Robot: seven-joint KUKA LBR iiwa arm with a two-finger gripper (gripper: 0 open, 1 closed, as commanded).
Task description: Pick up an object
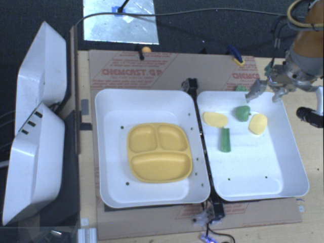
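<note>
bins: 2, left bin [109,135], right bin [263,176]
tray: yellow divided tray [159,152], left bin
gripper [267,91]: fingers spread, holding nothing, above right bin's far rim
objects, right bin: green stick [225,139], 2 yellow pieces [215,119] [257,124], green round piece [242,113] between them

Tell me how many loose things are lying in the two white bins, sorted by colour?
Yellow: 3 (divided plate in the left bin; two small lumps in the right bin)
Green: 2 (round piece; long block, both in the right bin)
Total: 5
</note>
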